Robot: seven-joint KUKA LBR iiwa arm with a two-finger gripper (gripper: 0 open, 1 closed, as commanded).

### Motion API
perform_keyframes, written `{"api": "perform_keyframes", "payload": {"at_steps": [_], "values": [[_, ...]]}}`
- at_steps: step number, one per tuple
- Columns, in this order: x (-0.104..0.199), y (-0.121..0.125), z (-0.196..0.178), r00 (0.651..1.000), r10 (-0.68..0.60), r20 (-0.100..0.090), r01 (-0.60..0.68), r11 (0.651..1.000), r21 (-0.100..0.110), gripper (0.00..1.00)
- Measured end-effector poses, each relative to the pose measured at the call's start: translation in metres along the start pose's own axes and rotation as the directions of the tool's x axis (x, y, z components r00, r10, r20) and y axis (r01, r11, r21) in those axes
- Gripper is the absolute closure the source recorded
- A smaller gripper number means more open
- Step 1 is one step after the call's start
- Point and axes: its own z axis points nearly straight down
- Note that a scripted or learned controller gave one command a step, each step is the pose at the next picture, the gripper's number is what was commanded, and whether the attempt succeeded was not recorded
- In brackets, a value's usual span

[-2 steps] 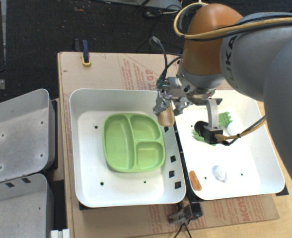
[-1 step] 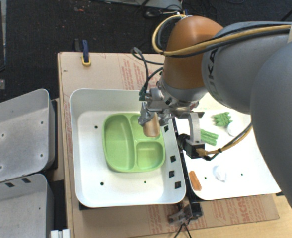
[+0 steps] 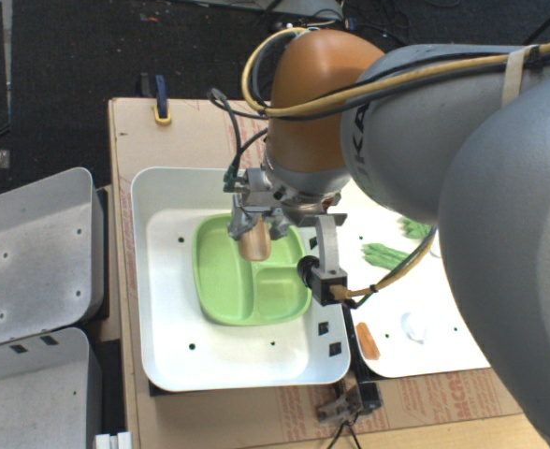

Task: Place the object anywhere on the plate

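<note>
End effector [image 3: 253,221] clenched on tan object [image 3: 253,243], above green plate [image 3: 228,288] near its upper rim

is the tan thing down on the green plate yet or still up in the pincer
Cannot tell for sure. The tan object hangs under the pincer over the green plate, but this top-down view hides any gap beneath it.
</note>
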Motion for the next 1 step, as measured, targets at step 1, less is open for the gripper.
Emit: {"api": "perform_keyframes", "payload": {"at_steps": [1], "values": [[-0.0032,0.0005,0.0000,1.000,0.006,0.001,-0.006,1.000,0.000,0.00]]}}
